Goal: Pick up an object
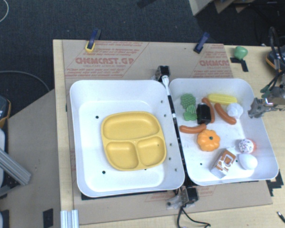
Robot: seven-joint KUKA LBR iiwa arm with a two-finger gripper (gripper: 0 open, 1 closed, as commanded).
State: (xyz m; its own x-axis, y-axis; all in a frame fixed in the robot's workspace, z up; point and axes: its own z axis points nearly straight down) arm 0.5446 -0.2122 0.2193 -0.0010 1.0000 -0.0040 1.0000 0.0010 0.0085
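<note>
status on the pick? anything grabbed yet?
Done: nothing lifted. The toy food, including the pumpkin, corn and sausage, lies in the right bin; the yellow tray sits in the left bin. In hand: the gripper sits at the right bin's right edge, nothing visibly held. Left: descend, grasp and lift one item.

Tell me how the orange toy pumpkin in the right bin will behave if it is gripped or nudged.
The toy pumpkin looks rounded and ribbed, so it would probably roll or slip sideways under a pinch. Its glossy skin suggests light, stiff plastic. A toy sausage lies close beside it, so a nudge may shove that too.
</note>
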